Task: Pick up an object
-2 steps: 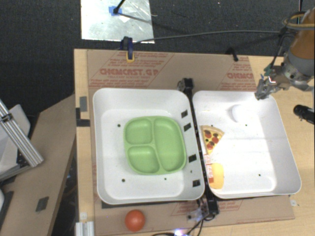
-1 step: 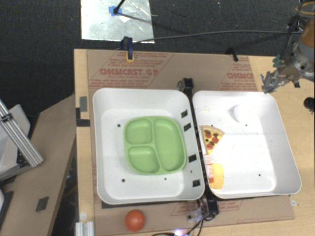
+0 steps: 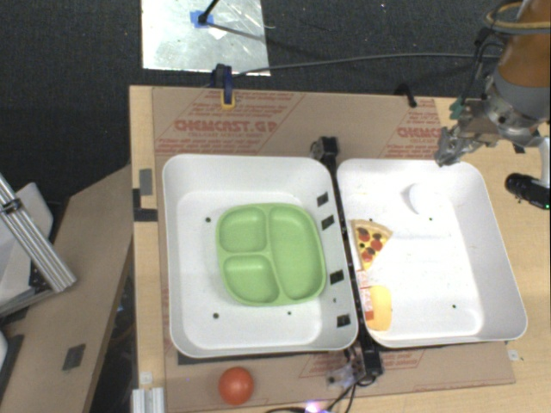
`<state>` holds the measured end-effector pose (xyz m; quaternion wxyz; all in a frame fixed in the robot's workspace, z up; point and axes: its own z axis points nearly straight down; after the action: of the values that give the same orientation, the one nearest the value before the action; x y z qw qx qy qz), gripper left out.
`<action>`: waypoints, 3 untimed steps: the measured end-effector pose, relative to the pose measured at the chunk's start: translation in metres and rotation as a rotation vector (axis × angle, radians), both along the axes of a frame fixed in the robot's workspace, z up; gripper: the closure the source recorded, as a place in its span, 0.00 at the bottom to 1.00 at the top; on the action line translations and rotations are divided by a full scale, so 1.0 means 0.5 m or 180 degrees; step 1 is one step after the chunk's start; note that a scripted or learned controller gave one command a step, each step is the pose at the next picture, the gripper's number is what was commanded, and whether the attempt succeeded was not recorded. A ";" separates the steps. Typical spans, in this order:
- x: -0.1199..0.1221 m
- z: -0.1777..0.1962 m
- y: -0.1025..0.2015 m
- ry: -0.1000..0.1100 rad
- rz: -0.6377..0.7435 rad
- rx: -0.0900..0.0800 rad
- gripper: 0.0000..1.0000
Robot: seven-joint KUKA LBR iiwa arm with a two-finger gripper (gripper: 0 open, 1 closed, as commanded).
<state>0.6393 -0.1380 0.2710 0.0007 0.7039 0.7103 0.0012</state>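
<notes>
A pizza slice (image 3: 371, 240) lies at the left side of the right bin (image 3: 482, 256). A yellow-orange block (image 3: 379, 306) rests near that bin's front left corner. My gripper (image 3: 449, 151) hangs over the right bin's far rim, well right of and behind the pizza slice. Nothing shows between its fingertips. The arm's orange band and wrist rise above it at the upper right.
The left bin (image 3: 185, 231) holds a green divided tray (image 3: 270, 253). A red ball (image 3: 236, 385) sits on the bench in front of the left bin. A shiny sheet (image 3: 202, 24) lies at the back. Black clips join the bins along their shared edge.
</notes>
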 end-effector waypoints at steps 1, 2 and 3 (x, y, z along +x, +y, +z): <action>-0.026 0.000 0.119 0.0004 0.0003 0.0005 1.00; -0.032 -0.028 0.235 0.0006 0.0003 0.0003 1.00; -0.072 -0.030 0.336 0.0010 0.0001 0.0005 1.00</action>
<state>0.6035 0.0299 0.2560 -0.0009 0.7038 0.7104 0.0006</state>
